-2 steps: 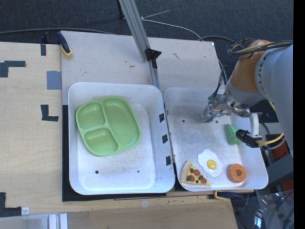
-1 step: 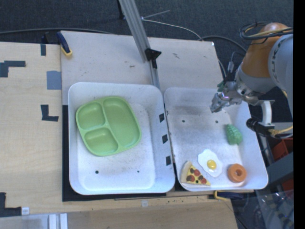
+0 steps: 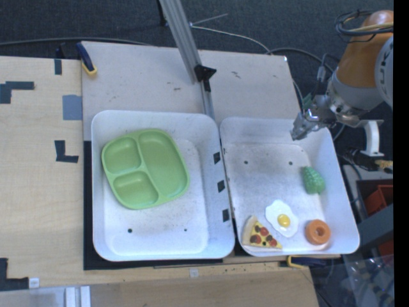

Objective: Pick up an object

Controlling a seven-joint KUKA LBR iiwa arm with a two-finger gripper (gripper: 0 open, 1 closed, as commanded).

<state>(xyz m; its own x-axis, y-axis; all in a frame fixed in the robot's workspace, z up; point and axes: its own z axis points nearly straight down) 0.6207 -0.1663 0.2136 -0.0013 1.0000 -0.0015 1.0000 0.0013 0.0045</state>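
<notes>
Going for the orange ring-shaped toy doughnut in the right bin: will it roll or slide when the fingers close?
The orange ring-shaped toy doughnut lies flat, so it probably won't roll. It looks like smooth plastic, so it may skid on the white right bin. It sits near the bin's corner wall, which likely crowds the gripper.

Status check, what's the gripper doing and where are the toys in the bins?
Gripper over right bin's far edge, holding nothing seen. Broccoli, egg, pizza, donut untouched. Nothing blocking.
</notes>
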